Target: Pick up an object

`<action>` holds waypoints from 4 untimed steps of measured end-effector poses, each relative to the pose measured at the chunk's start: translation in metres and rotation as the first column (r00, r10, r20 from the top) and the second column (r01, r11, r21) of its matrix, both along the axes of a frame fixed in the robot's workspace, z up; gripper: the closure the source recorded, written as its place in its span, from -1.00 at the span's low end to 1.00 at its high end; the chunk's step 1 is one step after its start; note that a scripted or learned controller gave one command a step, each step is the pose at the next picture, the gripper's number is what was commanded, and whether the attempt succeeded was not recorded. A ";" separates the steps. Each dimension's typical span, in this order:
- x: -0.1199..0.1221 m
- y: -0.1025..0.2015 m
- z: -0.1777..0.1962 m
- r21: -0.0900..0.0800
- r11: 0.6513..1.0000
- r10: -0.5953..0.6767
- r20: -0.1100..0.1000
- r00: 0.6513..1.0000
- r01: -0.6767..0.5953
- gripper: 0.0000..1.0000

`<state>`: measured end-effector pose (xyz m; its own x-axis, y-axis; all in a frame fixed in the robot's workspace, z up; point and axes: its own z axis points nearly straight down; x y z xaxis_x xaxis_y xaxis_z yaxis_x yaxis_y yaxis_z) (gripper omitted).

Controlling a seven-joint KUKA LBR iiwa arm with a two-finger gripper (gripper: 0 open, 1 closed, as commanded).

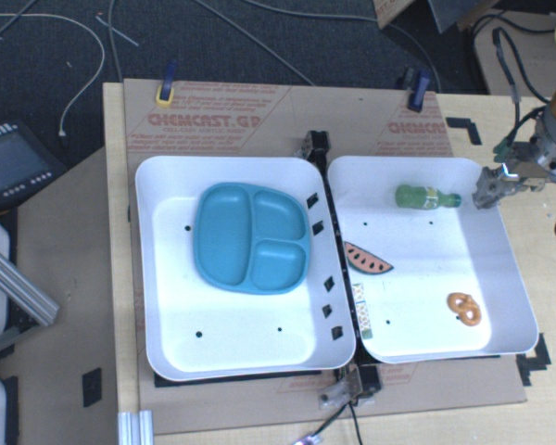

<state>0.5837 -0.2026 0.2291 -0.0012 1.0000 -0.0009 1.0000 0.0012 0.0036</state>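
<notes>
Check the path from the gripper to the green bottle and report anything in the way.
Nothing visible blocks it. The gripper sits at the right bin's upper right rim, and the green bottle lies just to its left on bare bin floor. The watermelon slice and pretzel lie lower down, off that line.

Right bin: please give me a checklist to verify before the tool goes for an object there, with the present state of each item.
1. Objects lie in the right bin: ok; green bottle, watermelon slice, pretzel.
2. Objects lie apart from each other: ok.
3. Tool is free of any object: cannot tell.
4. Tool stands near a target: ok; it is at the bin's right rim, beside the bottle.
5. Bottle is upright: not ok; it lies on its side.
6. Blue plate is out of the way: ok; it lies in the left bin.
</notes>
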 end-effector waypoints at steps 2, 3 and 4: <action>-0.017 0.102 -0.002 0.004 1.000 0.005 -0.006 1.000 -0.004 1.00; -0.028 0.155 0.008 0.004 1.000 0.005 -0.006 1.000 -0.005 1.00; -0.032 0.199 0.005 0.004 1.000 0.004 -0.006 1.000 -0.004 1.00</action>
